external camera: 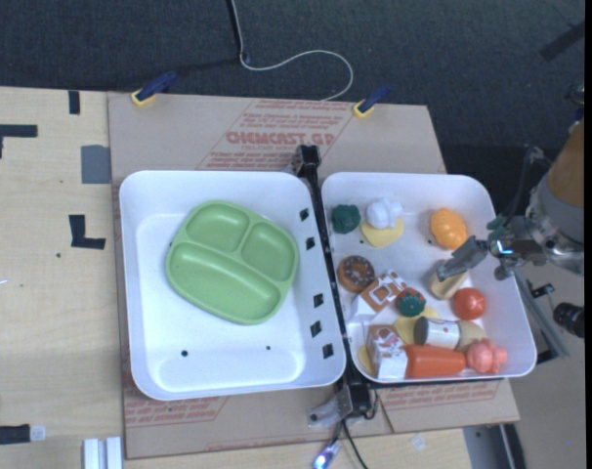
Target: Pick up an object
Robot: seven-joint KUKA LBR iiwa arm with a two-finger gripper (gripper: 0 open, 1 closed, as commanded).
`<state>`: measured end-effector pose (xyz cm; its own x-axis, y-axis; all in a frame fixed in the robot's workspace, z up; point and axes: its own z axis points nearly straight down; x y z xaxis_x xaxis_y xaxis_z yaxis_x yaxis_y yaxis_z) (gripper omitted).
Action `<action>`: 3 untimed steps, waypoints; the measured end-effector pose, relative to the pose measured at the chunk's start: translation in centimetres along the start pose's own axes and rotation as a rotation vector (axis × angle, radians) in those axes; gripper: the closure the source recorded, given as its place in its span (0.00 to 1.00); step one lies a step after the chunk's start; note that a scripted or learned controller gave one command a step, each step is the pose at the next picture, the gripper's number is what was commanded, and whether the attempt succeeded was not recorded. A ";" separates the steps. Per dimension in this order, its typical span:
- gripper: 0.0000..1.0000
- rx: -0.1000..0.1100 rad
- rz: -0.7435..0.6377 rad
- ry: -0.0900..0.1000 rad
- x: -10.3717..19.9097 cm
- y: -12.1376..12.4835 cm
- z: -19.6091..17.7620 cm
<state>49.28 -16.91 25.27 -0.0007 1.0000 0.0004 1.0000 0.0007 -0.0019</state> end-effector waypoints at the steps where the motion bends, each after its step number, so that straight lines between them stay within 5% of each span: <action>1: 0.00 -0.018 -0.010 -0.001 7.2 -0.8 -17.4; 2: 1.00 -0.001 -0.002 -0.001 6.9 -0.9 -17.5; 3: 1.00 -0.015 -0.003 -0.004 6.7 2.6 -28.9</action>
<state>51.96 -10.23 54.14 -0.0034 1.0000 -0.0033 0.9999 0.0035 0.0131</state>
